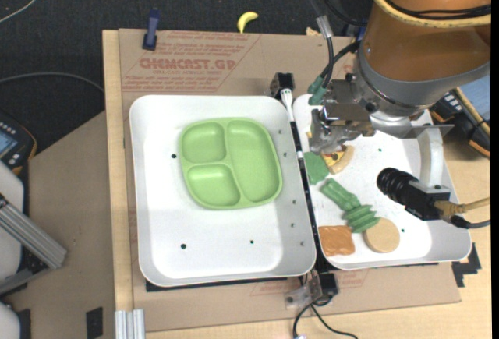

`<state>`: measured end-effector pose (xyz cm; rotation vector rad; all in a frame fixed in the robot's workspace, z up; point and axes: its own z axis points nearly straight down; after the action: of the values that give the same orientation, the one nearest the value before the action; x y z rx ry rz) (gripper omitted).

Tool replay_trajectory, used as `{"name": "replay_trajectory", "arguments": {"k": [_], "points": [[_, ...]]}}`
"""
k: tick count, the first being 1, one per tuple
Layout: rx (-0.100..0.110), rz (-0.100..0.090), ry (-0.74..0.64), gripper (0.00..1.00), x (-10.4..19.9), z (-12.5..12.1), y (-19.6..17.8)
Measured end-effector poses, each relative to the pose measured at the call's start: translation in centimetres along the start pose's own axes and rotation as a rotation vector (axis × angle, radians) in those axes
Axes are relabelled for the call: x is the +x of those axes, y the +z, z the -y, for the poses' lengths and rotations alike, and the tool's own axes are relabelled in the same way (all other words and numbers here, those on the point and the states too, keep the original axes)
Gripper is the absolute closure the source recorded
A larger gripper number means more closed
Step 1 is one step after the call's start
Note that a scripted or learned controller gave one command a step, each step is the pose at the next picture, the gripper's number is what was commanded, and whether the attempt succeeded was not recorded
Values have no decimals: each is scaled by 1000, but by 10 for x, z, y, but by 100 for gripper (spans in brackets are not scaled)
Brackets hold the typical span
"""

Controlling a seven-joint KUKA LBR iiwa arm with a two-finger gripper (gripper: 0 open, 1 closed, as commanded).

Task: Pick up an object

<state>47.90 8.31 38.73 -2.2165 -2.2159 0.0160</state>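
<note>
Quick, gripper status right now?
Gripper: cannot be told, open or closed; it sits over a tan piece at the right bin's left edge.

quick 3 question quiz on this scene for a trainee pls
1. True or false: the green divided plate shares a bin with the tan round disc.
2. What lies right beside the tan round disc? A) orange-brown square B) green divided plate C) a spoon
3. Fill in: the gripper is over the bin on the view's ___ side.
Key: 1 false; 2 A; 3 right.
</note>
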Motion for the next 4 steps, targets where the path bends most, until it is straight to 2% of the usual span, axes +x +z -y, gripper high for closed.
{"name": "replay_trajectory", "arguments": {"k": [1, 2, 3, 4], "points": [[-2, 1, 11, 100, -94, -15, 100], [-23, -5, -7, 100, -32, -3, 3], [-26, -2, 1, 100, -61, 0, -104], [-4, -1, 1, 100, -55, 0, -13]]}}
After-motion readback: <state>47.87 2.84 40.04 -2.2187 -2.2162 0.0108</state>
